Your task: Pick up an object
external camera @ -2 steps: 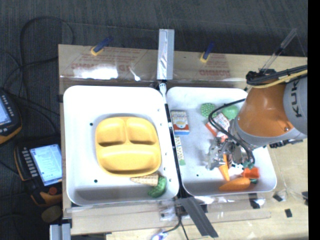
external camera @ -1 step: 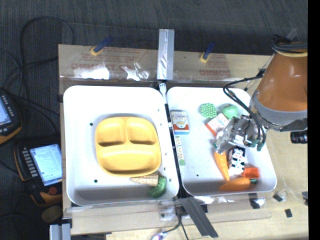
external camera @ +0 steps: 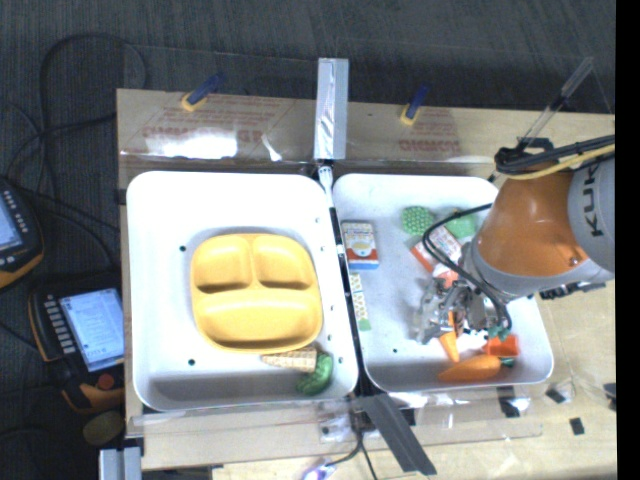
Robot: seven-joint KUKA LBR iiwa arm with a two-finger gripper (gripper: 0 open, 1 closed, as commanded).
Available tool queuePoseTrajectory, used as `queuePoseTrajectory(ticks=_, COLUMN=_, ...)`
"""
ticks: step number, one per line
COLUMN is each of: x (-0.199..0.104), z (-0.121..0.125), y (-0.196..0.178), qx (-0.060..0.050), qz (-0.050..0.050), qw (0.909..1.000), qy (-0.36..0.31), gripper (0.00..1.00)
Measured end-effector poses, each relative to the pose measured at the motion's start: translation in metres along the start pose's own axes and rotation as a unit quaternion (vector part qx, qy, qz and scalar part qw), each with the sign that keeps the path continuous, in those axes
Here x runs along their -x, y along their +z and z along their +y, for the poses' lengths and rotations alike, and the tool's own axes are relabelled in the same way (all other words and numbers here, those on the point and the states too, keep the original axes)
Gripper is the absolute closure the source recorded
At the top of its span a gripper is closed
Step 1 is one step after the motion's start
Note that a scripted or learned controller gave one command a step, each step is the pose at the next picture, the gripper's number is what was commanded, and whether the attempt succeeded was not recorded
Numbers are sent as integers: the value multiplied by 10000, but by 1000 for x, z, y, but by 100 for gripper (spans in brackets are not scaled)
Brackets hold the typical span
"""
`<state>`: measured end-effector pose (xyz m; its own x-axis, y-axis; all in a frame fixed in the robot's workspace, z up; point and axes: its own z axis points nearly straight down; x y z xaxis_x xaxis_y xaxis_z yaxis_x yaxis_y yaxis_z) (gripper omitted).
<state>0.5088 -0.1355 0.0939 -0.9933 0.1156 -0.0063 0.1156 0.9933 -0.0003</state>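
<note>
Gripper (external camera: 443,320) low in right bin (external camera: 385,358), just above carrot (external camera: 470,370); finger state unclear, cannot tell; nothing visibly held, pick not yet done, lift left

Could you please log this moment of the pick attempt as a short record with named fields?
left bin: yellow divided tray; cone-shaped piece and green item at its near edge
right bin: small carton, green item, orange carrot-like toys
arm: over right bin, reaching in from the right
gripper: low among the clutter, beside the orange toys
grasp: cannot tell
</note>
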Motion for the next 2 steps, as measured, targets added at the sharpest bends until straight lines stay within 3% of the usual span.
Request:
queuePoseTrajectory(ticks=1, x=12, z=-8, y=-161, qx=-8, qz=24, qw=9891, qy=1474, gripper=100)
queuePoseTrajectory(ticks=2, x=12, z=-8, y=-161, qx=-9, qz=24, qw=9891, qy=1475, gripper=0)
